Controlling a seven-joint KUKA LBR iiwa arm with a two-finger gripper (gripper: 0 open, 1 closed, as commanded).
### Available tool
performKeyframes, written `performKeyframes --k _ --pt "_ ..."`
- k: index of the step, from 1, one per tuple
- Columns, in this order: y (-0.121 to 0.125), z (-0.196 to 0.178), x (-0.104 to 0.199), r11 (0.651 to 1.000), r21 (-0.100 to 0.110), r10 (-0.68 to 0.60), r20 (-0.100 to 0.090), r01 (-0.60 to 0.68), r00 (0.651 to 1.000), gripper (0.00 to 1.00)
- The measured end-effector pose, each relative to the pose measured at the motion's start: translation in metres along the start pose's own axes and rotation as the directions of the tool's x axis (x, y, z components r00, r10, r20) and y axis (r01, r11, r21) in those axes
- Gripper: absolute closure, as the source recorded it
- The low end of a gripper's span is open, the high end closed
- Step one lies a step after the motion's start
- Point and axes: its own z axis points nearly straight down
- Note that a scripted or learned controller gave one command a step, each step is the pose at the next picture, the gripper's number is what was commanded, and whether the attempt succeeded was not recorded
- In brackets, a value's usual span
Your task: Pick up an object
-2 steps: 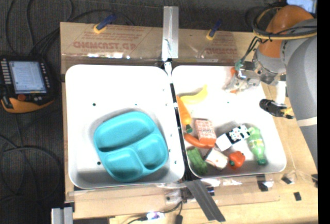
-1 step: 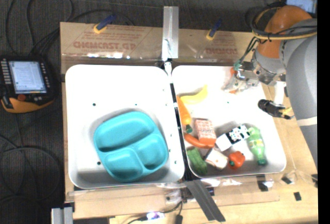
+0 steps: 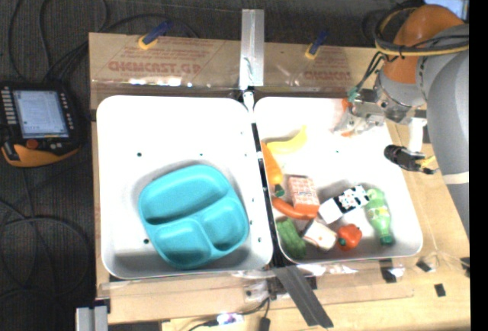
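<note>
My gripper [image 3: 352,122] hangs over the right bin's [image 3: 396,169] far corner; I cannot tell its state. The toys lie nearer me, so I'd descend over the isolated green bottle [image 3: 379,215].

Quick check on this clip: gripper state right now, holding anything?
Gripper: cannot be told whether open or closed; it sits over the right bin's upper right corner, apart from the pile of objects, and nothing is visibly held.

Grey arm [image 3: 446,104] reaches in from the right, orange band up top, gripper [image 3: 352,122] low at the far right side, nothing visibly held.
</note>
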Motion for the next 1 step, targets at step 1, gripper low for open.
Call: performKeyframes --k 1 --pt "-0.0278 -0.086 0.042 1.0 -0.005 -0.02 -0.009 0.02 1.0 1.0"
